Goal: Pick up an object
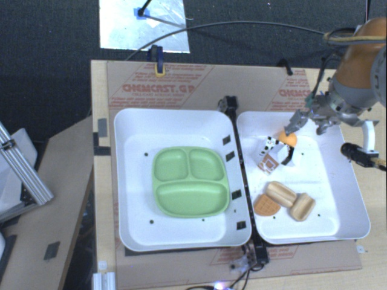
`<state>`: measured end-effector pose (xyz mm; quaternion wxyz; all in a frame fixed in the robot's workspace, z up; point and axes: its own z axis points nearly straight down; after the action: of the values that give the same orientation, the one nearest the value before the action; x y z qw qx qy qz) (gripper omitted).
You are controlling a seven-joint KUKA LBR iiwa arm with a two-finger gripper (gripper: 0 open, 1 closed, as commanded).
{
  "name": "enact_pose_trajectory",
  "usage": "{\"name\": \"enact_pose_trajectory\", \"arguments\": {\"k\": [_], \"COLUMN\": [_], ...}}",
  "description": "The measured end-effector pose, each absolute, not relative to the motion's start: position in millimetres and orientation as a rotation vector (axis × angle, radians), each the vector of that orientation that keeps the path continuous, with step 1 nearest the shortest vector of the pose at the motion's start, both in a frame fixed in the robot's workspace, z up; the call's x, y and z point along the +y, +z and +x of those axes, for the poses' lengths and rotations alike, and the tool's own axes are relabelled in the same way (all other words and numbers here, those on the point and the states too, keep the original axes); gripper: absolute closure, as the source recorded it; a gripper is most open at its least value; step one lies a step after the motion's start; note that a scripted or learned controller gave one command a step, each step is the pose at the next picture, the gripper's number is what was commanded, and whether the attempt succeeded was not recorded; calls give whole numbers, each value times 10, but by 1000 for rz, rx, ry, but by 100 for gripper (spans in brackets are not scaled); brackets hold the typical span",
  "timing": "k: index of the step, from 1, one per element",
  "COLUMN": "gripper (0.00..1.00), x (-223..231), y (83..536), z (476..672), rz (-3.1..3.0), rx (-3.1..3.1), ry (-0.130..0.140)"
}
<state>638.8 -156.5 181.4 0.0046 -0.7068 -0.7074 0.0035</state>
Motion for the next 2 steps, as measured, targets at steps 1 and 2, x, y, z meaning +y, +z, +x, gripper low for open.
{"name": "enact_pose_trajectory", "arguments": {"k": [1, 2], "gripper": [0, 0], "x": [-1561, -1594], "y": [1900, 1475], "z": [6418, 6385], "rz": [-2219, -2220], "rx": [-2226, -2222], "ry": [-1, 2]}}
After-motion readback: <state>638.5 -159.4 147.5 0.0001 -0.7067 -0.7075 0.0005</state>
